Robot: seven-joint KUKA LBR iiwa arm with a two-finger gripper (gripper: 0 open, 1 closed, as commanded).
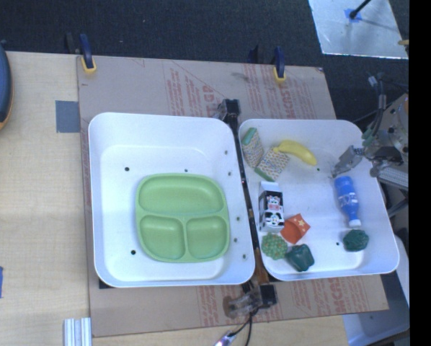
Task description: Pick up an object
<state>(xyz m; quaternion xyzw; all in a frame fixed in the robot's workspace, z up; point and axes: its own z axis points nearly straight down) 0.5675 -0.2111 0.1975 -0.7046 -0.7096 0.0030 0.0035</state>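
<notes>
Nearest the camera in the right bin [374, 265] there's a cluster along the front wall: a dark green pepper-looking thing [300, 256], a lumpy green broccoli piece [274, 246] touching it, and a small red packet [295, 228] just behind them. Off toward the right corner sits a dark green round lump [356, 241]. Just behind that lies the blue bottle [346, 199], long axis running roughly front to back, white cap end pointing at the lump. A small black-and-white carton [272, 209] lies by the bin's left wall. Further back, two patterned pouches [262, 156] and a yellow banana [295, 151], lying slantwise with its far end toward the pouches.

The hand [347, 161] comes in low from the right edge, hovering just past the bottle's far end, nothing between its fingers; open or closed, can't tell.

The left bin [107, 193] has a green divided tray [181, 217] on the bench [35, 207].
</notes>
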